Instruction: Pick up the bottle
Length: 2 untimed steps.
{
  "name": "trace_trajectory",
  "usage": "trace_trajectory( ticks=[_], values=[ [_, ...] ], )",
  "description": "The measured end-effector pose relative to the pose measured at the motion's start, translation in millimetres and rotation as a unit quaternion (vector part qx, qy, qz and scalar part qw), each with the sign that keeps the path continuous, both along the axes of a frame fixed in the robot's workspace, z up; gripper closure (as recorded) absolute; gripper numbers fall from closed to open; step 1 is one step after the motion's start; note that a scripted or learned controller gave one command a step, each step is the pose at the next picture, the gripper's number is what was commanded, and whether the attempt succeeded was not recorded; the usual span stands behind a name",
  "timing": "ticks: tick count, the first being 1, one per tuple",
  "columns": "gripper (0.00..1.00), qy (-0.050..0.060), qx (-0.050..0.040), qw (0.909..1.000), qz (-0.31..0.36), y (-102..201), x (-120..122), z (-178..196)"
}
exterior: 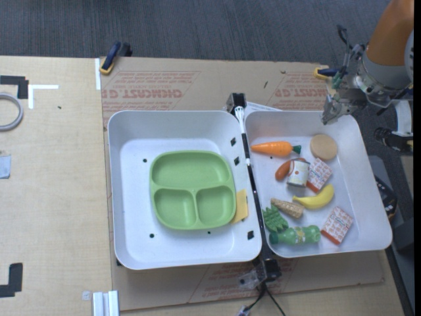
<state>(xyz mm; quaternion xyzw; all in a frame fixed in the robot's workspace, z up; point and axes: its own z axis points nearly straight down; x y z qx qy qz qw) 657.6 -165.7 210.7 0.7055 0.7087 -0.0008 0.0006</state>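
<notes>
From here I see the left white plastic bin [125, 176] holding a green divided plate [193, 189]; the right bin [364, 176] holds toy food and the green plastic bottle [295, 235], lying flat near its front edge. It looks light and slippery; I'd grip mid-body. The gripper [331, 112] hovers at the far rim, its opening unclear.

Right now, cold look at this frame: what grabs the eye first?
The light green divided plate lies at the middle of the left bin. The right bin holds a crowd of toy food, with the carrot near its top and the yellow banana at its middle; the green bottle lies on its side at the near edge. The gripper hangs over that bin's far right corner, well away from the bottle.
</notes>
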Motion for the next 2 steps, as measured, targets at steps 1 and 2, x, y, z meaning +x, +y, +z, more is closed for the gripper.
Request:
trace_trajectory(
  ticks=[1, 2],
  values=[
    [1.0, 0.0, 0.0005, 1.0, -0.001, -17, -67, 61],
    [1.0, 0.0, 0.0007, 0.9999, 0.017, -19, -126, 80]
  ],
)
